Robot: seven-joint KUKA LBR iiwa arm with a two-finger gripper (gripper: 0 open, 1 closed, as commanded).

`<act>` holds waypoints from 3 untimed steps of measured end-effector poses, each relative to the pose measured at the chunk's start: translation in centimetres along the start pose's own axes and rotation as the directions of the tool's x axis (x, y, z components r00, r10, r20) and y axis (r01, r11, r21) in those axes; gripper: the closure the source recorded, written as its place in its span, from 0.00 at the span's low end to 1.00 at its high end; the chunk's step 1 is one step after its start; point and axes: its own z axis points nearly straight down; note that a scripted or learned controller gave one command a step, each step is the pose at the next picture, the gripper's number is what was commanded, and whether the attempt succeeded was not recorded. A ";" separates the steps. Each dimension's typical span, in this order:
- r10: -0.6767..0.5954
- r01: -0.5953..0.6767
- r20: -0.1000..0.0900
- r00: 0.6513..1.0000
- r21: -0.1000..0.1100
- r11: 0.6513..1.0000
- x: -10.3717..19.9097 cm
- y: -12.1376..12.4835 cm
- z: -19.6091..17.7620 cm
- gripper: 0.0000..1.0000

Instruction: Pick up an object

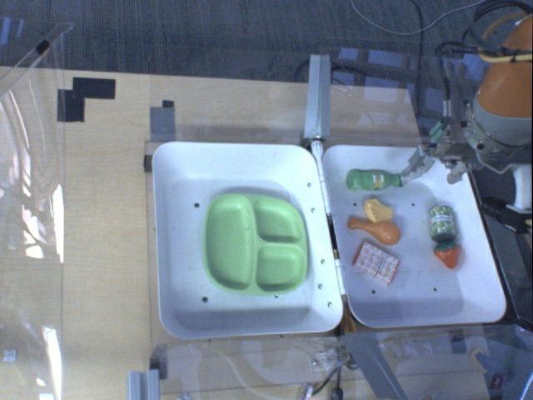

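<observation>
While you watch this approach, note that the gripper (433, 161) hangs over the top edge of the right bin (491, 302), and you cannot tell from this angle how its claw is set or whether it has hold of anything. Nothing visibly sits in it.

The nearest candidate is the green bottle (374, 179), lying on its side just left of the gripper, with its cap end pointing toward the tool. Below it lie a yellow piece (377, 210) and an orange drumstick (376, 229), almost touching each other. A pink waffle square (376, 262) sits lower, and a small green can (441, 221) stands above a strawberry (448, 256) on the right side. The left bin (171, 307) carries 1 green divided plate (255, 242).

Expect 3 risks. A bottle on its side will probably roll if you close across its round body or catch the narrow cap, so it may squirt out. Descending this close to the bin's back wall could strike the rim. A drift downward may crowd the yellow piece and drumstick, giving you a double or a nudge.
</observation>
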 end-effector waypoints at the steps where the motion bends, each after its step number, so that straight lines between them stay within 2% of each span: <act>1: -0.141 0.141 0.001 0.990 0.000 0.990 -5.4 -1.3 6.9 0.00; 2: -0.188 0.188 0.009 0.982 -0.014 0.982 -6.3 -0.7 13.7 0.00; 3: -0.217 0.217 0.008 0.976 -0.012 0.976 -6.3 -2.7 13.6 0.00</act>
